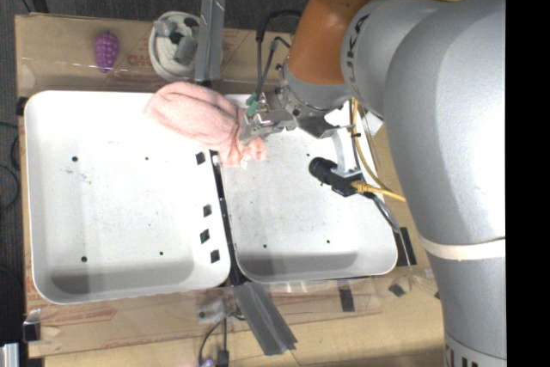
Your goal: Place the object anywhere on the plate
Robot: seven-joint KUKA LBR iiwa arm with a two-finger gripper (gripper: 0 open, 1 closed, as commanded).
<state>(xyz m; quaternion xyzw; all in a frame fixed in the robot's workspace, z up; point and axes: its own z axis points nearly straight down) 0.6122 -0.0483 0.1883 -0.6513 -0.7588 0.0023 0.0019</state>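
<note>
A pink cloth [196,116] hangs bunched across the divider between the two white bins, its bulk over the far right corner of the left bin [103,211]. Its narrow end [243,149] reaches into the right bin [301,249]. My gripper [255,130] comes in from the right under the orange-banded wrist [322,30] and is shut on that narrow end of the cloth. The metal fingers [258,121] show just above the pink fabric.
A small purple grape-like toy [106,50] lies on the bench beyond the left bin. Next to it are a white round holder [174,43] and a grey upright bar [210,34]. A black cable fitting [331,174] hangs from the arm over the right bin.
</note>
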